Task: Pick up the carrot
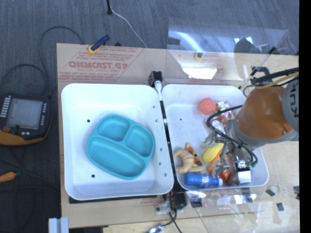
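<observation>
A bench (pixel 97 64) with a brown cardboard-like top printed in red lettering stands on dark grey carpet (pixel 48 8), with black cables trailing across the floor. A handheld control pendant (pixel 22 118) with a screen lies on the carpet, far off to the left of the gripper. Two white bins sit side by side on the bench. The left bin (pixel 77 101) holds a blue divided plate (pixel 120 145). A clear plastic sheet (pixel 218 45) lies beyond the right bin (pixel 187 98).

The arm (pixel 265 115) reaches in from the right, its orange band over the right bin's right half, the wrist pointing down into the pile of toys. The gripper (pixel 224 152) is low among the clutter, wrapped in cables; whether its fingers are spread or closed cannot be told.

The carrot (pixel 212 166), a small orange piece, lies just left of and below the gripper, beside a yellow toy (pixel 213 153). A blue bottle (pixel 201 180) lies below it, a tan ring-shaped toy (pixel 184 160) to the left, and a pink ball (pixel 207 105) well above.
</observation>
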Controlling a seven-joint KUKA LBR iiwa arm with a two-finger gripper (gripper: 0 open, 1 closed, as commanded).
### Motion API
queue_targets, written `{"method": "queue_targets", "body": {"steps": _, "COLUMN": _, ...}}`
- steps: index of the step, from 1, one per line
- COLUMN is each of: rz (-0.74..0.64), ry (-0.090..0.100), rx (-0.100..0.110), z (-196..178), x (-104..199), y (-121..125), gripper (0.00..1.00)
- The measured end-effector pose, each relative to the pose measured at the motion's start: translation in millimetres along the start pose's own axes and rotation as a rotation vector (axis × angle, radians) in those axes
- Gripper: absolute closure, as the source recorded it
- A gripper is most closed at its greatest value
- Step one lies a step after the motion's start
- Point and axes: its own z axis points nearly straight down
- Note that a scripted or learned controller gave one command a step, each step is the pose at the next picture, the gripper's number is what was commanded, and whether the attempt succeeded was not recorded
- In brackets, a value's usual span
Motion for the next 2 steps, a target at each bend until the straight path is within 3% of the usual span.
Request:
{"method": "queue_targets", "body": {"steps": 1, "rz": -0.066, "ry": 0.002, "rx": 0.000, "z": 0.1, "x": -3.2, "y": 12.4, "gripper": 0.00}}
{"method": "queue_targets", "body": {"steps": 2, "rz": -0.342, "ry": 0.001, "rx": -0.016, "z": 1.2, "x": -3.4, "y": -6.3, "gripper": 0.00}}
